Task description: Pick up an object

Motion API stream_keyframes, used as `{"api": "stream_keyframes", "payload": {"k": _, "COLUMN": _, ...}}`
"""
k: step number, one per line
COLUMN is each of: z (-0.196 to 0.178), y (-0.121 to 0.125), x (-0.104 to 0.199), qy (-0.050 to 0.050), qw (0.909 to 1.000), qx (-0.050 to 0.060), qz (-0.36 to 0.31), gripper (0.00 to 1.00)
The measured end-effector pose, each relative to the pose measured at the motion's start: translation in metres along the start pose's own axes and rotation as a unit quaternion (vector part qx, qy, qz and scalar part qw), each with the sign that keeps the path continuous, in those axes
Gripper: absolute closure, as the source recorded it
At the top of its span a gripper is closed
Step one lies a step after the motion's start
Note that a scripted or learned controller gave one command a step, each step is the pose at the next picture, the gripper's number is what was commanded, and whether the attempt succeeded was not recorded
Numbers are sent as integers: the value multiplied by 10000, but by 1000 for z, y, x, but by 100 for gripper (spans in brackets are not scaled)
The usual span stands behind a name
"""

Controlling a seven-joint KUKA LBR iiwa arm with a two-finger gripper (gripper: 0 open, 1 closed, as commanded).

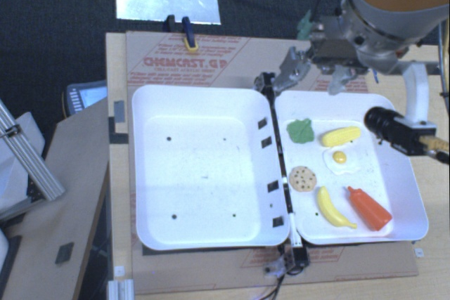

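While the gripper (313, 76) is hanging with jaws spread and holding nothing, the cardboard sheet (190, 61) is lying below on dark carpet (56, 3).

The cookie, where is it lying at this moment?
The cookie lies in the right bin, near the divider, below the green lettuce piece and left of the fried egg, just above the banana.
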State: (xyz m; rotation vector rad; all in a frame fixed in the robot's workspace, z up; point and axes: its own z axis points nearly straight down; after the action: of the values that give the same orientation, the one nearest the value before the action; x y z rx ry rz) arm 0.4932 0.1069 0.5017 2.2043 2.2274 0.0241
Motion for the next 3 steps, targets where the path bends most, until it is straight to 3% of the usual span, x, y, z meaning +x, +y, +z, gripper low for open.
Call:
{"api": "stream_keyframes", "payload": {"k": 1, "z": -3, "y": 1, "x": -3, "qy": -20, "qw": 10000, "qx": 53, "qz": 6, "gripper": 100}}
{"api": "stream_keyframes", "payload": {"k": 2, "z": 76, "y": -9, "x": -48, "qy": -35, "qw": 9999, "qx": 102, "qz": 71, "gripper": 100}}
{"api": "stream_keyframes", "payload": {"k": 3, "z": 61, "y": -7, "x": -46, "qy": -25, "qw": 10000, "qx": 54, "qz": 23, "gripper": 100}}
